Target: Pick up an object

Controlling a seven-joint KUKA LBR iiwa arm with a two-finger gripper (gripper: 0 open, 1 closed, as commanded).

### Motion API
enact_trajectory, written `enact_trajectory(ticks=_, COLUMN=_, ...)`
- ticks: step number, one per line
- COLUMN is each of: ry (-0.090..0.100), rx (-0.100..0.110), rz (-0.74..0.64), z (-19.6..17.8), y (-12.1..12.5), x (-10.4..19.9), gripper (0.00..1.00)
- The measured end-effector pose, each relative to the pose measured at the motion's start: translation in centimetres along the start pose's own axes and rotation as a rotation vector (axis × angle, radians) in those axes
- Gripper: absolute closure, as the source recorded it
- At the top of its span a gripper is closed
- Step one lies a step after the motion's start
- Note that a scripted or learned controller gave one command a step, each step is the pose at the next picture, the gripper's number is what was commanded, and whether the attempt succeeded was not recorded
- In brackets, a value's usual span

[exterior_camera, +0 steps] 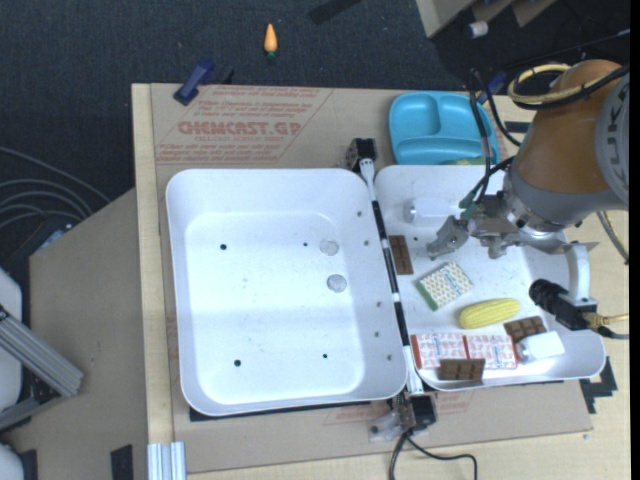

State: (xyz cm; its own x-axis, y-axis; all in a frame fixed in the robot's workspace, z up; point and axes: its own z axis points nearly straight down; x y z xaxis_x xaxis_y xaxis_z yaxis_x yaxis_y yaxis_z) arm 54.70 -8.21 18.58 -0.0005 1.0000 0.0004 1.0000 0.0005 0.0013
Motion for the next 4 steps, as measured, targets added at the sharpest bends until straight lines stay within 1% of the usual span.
enact_trajectory(ticks=1, ry=0.001, rx=0.005, rz=0.001, z=8.2, y=-2.0, x=-1.5, gripper=0.0)
enact_trajectory(ticks=2, ry=0.001, rx=0.004, rz=0.001, z=10.2, y=-4.5, x=-1.0, gripper=0.0)
enact_trajectory(ticks=3, ry=0.0, rx=0.002, rz=0.001, z=9.2, y=-4.5, x=-1.0, gripper=1.0)
enact_trajectory(ticks=4, ry=0.001, rx=0.002, rz=0.001, z=9.2, y=-4.5, x=-1.0, gripper=0.0)
